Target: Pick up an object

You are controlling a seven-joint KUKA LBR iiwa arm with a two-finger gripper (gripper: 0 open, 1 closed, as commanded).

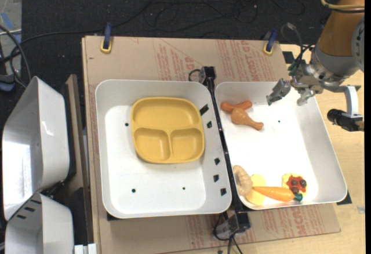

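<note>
Left bin: shallow, white, on the cardboard-covered bench; carries a yellow divided plate in its upper middle, three compartments facing up, lying flat.
Divider: dark strip between the two bins, with small black clips along it.
Right bin: shallow, white, touching the left bin along the divider; bears toy food in two groups, well apart.
Toy chicken drumstick: orange-tan, near the upper left of the right bin, lying on its side just beside a smaller orange piece.
Toy carrot: orange, at the bin's lower edge, lying across a pale yellow piece, with a beige lumpy item to its left.
Red-and-yellow toy: just beside the carrot's right end, near the lower right corner.
Gripper: over the upper right rim of the right bin, fingers spread apart, nothing between them; well apart from the drumstick.
Arm: grey with orange band, reaching in from the right.
</note>
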